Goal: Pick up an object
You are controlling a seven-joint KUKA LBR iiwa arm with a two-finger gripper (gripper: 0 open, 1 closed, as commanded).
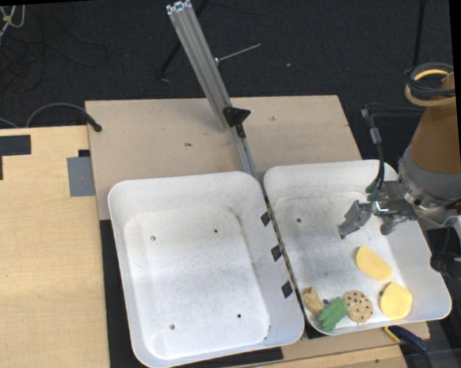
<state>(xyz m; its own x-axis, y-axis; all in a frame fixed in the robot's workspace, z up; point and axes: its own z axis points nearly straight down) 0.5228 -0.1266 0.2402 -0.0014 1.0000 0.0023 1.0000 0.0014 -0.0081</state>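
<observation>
Wooden bench bears two white bins.

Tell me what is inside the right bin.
The right bin holds two yellow pieces, a cookie, a green thing and a tan piece. The gripper covers some floor.

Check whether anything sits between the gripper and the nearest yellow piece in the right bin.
Nothing visible does. The gripper hangs over bare floor of the right bin, and the nearest yellow piece lies just below it in the view, apart from the other yellow piece and the cookie.
</observation>
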